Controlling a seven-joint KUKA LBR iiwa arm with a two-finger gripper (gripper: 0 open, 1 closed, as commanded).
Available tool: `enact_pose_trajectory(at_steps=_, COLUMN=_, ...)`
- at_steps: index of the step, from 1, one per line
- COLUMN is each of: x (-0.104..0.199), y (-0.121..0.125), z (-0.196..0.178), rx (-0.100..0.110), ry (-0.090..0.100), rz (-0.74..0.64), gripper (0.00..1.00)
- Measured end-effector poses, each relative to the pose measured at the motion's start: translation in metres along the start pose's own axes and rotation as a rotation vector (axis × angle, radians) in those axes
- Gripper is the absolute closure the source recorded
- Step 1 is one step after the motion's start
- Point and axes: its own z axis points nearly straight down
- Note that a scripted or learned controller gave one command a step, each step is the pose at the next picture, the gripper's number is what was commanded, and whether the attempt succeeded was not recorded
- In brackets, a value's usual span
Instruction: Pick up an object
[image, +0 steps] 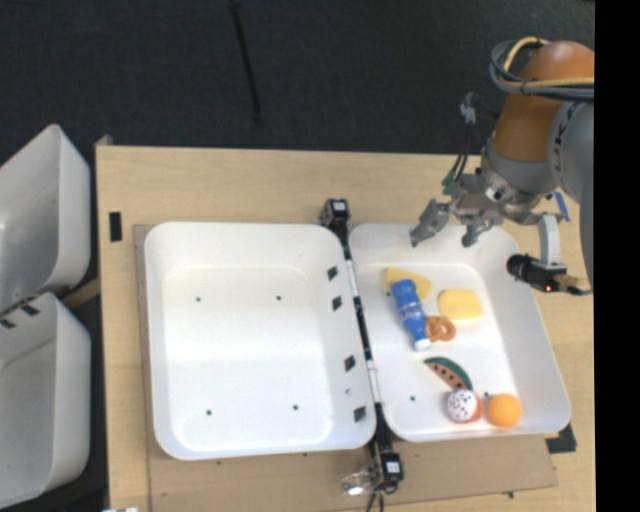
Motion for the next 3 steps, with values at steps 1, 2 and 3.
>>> enact_pose_trajectory(at_steps=1, x=0.070, y=-0.001, z=0.004, rx=0.002, ry=0.001, rz=-0.008, gripper=0.00)
enact_pose_trajectory(at_steps=2, x=0.042, y=-0.051, z=0.101, rx=0.014, ry=0.000, rz=0.003, gripper=0.00)
enact_pose_trajectory(at_steps=3, x=0.042, y=-0.046, z=0.084, rx=0.000, ry=-0.001, rz=0.003, gripper=1.00)
